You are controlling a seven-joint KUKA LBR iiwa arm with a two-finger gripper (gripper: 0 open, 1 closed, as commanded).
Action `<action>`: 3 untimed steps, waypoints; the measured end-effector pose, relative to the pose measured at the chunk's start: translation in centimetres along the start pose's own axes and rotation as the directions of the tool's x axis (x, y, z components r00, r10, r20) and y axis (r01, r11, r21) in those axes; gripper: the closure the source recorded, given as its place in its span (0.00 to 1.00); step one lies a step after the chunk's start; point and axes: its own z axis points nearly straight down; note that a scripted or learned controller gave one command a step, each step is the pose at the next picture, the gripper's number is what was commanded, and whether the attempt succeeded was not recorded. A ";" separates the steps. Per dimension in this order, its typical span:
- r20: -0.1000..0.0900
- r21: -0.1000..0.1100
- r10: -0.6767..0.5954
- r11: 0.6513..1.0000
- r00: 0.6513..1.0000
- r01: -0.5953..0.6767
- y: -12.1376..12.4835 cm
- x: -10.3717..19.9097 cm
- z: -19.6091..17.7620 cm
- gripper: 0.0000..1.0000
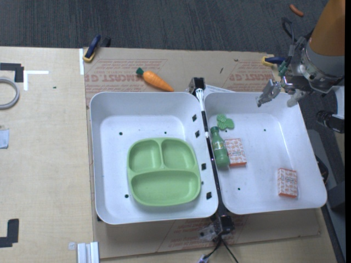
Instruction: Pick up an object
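The camera looks down at a slant on a cardboard-covered bench (164,64) carrying two shallow white bins side by side. The left white bin (109,119) fills the middle of the frame and holds a pale green plastic plate with three compartments (163,171), lying flat toward the bin's lower centre. The right white bin (307,147) sits just beside it, their inner walls touching along a line of black clips.

In the right bin, a green plastic bottle (220,147) lies against the left wall, long axis running up and down the frame. Just above its top end is a small green leafy toy piece (225,123). Touching the bottle's right side is a small white and orange printed box (235,152), lying flat. A second white and orange printed box (287,182) lies well apart from it, near the lower right corner of the bin.

On the cardboard above the left bin lies an orange toy carrot with a green top (154,79), tilted. Further toward the upper left, a blue and yellow clamp (91,48) sits at the cardboard's edge.

The grey arm with its orange band (329,21) comes in at the upper right of the frame. Its two-finger gripper (281,93) hangs over the upper right corner of the right bin, the two fingers spread apart with nothing between them, well apart from the boxes and the bottle below.
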 end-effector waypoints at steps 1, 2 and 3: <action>0.000 0.000 0.086 0.996 0.996 -0.086 -2.5 7.0 6.9 0.00; 0.000 0.000 -0.063 0.998 0.998 0.063 -8.2 12.0 6.9 0.00; 0.000 0.000 -0.063 0.998 0.998 0.063 -8.2 12.0 6.9 0.00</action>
